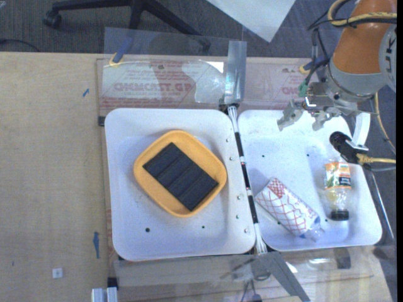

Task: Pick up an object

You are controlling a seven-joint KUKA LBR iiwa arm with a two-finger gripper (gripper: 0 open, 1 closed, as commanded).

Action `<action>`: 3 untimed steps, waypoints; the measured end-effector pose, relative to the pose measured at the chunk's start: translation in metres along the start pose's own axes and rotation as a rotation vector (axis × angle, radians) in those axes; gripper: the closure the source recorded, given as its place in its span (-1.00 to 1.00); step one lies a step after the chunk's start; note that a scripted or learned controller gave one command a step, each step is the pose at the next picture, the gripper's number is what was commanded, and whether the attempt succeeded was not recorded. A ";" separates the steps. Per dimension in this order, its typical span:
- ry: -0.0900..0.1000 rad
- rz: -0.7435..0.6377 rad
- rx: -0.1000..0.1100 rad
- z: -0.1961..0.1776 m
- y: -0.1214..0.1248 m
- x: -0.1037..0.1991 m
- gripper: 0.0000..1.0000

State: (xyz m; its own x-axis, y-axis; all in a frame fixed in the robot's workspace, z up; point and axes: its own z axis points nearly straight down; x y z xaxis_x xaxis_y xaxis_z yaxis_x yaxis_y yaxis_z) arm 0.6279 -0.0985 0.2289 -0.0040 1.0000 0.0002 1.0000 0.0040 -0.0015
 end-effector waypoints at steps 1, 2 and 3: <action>0.000 -0.006 -0.001 0.077 -0.062 -0.064 -1.00; 0.029 -0.139 -0.006 0.103 -0.061 -0.082 -1.00; 0.037 -0.230 -0.017 0.130 -0.087 -0.086 -1.00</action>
State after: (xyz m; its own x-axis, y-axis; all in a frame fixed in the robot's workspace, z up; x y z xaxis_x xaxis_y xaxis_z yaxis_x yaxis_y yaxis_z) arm 0.5411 -0.1844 0.0988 -0.2325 0.9720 0.0351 0.9725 0.2320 0.0192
